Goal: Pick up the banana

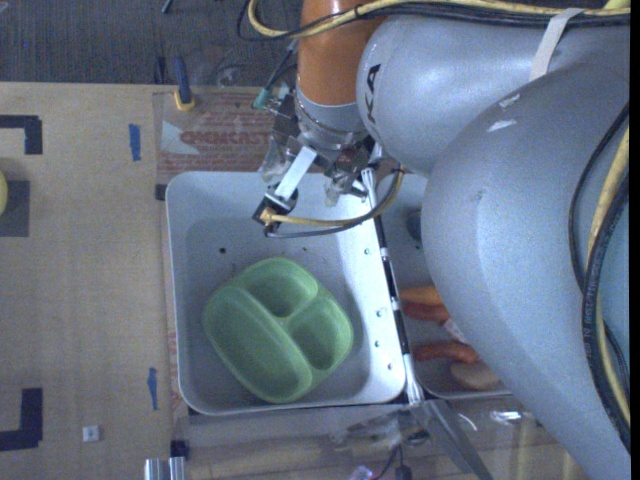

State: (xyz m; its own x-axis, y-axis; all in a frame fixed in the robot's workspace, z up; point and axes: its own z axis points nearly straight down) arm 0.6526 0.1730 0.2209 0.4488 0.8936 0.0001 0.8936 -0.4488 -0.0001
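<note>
Gripper (300, 183): over left bin (190, 268); finger state unclear (blurred).
Tray (278, 328): green, in left bin.
Arm (500, 218): covers most of right bin (440, 388).

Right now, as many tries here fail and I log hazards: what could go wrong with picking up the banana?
1. The jaws hang over bare floor of the left bin, beside the green plate; closing there would likely grab nothing.
2. The arm hides much of the right bin, so the target may go unseen.
3. The yellow cable could snag the bin wall.
</note>
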